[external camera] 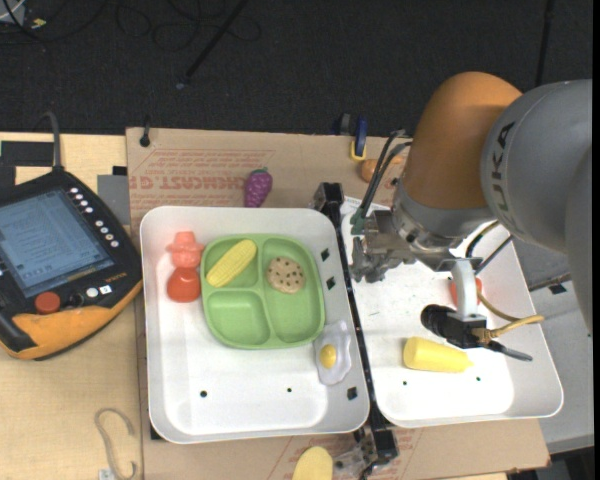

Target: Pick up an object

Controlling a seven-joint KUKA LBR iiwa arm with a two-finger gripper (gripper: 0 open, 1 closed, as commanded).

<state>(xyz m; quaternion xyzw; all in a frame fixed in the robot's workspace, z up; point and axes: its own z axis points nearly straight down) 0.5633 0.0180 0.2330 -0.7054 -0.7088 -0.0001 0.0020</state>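
My gripper (368,266) hangs low over the far left corner of the right bin (500,393), close to the wall between the two bins. Nothing shows in its grasp. A yellow wedge (435,356) lies on the right bin's floor, nearer the front and to the right of the gripper. A small orange-red piece (478,291) peeks out further right, partly hidden by the arm. In the left bin (240,393) sits a green divided plate (250,323) with a yellow corn cob (229,261) and a cookie (285,274) on it.
A red and pink toy (184,268) stands left of the plate. A fried-egg toy (329,354) lies by the left bin's right wall. A purple grape bunch (258,186) and an orange item (370,168) sit behind the bins; a yellow piece (313,462) lies in front. A teach pendant (50,258) rests far left.
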